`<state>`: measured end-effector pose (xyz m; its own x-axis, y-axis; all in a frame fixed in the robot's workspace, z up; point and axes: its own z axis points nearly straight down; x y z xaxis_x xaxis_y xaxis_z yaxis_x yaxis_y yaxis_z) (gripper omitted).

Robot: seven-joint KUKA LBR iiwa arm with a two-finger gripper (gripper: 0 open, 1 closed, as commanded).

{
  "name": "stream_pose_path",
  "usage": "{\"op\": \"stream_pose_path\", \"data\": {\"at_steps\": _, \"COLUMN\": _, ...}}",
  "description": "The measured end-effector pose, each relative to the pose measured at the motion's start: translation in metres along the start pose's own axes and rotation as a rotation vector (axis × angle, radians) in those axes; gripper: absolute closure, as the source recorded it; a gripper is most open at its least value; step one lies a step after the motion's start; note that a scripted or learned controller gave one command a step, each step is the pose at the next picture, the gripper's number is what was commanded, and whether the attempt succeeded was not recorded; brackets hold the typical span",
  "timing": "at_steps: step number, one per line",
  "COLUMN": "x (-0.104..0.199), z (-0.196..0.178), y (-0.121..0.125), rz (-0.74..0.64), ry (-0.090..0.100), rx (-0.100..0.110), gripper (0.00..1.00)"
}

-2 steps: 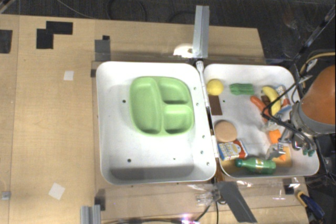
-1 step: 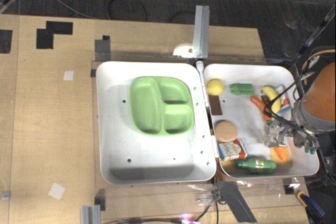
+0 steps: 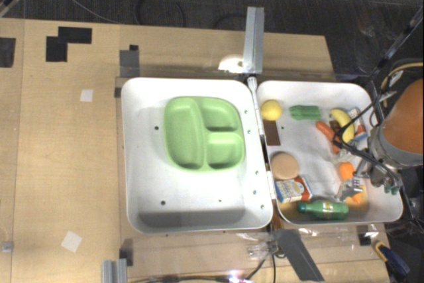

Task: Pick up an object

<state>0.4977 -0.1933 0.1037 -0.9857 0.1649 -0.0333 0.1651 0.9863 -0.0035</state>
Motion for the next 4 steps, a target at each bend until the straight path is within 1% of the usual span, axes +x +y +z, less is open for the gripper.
{"op": "stream_pose_path", "data": {"at_steps": 1, "x": 0.001, "z": 0.012, "y": -0.001, "rz": 0.031, "ry": 0.008, "rx": -0.001, "gripper": 0.0}}
{"op": "stream_pose_path", "data": {"at_steps": 2, "x": -0.002, "z": 0.0, "y": 0.0, "rz": 0.024, "ry": 0.0, "rx": -0.001, "gripper": 1.0}}
{"op": "stream_pose_path", "data": {"at_steps": 3, "x": -0.002, "z": 0.0, "y": 0.0, "rz": 0.024, "ry": 0.001, "rx": -0.001, "gripper": 0.0}}
{"op": "stream_pose_path", "data": {"at_steps": 4, "x": 0.003, "z": 0.012, "y": -0.006, "rz": 0.155, "ry": 0.01, "rx": -0.001, "gripper": 0.0}}
